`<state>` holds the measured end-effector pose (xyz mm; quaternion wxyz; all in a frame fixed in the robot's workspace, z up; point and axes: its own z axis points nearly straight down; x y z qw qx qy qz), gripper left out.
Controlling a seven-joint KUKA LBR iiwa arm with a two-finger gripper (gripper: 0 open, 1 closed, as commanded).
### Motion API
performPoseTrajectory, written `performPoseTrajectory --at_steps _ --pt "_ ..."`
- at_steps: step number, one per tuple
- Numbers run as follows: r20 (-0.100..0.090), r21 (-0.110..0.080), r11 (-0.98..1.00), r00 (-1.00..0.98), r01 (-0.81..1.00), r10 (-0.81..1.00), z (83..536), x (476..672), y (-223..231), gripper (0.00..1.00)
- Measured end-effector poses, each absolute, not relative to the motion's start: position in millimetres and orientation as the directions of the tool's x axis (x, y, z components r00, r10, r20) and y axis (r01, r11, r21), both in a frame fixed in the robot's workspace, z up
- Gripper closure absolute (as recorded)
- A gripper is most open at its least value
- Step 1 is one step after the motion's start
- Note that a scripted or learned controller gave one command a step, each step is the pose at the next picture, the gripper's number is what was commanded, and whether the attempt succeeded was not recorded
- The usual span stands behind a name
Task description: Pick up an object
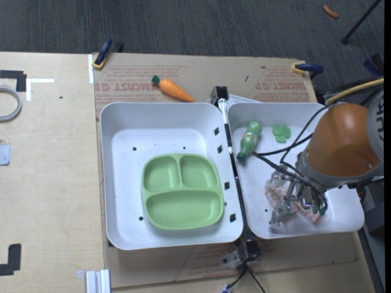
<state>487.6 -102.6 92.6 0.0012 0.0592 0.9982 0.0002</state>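
Observation:
My gripper point(285, 205) is low in the right bin point(342, 223), near its front wall, under the arm's orange band point(341, 144). It sits right over a pinkish-red object point(275, 192) whose shape is partly hidden by the wrist and cables. A green bottle point(247, 140) lies on its side at the bin's back left, apart from the gripper. A small flat green piece point(281, 133) rests just to the right of the bottle.
The left bin point(122, 163) holds a green divided plate point(182, 191). An orange carrot point(173, 89) lies on the cardboard behind the bins. Black cables run from the wrist across the right bin. Clamps sit at the cardboard's back corners.

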Motion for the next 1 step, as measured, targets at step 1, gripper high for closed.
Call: performPoseTrajectory --at_steps 1 --pt "-0.002 0.000 0.993 -0.993 0.118 0.118 92.6 487.6 -102.6 0.00"
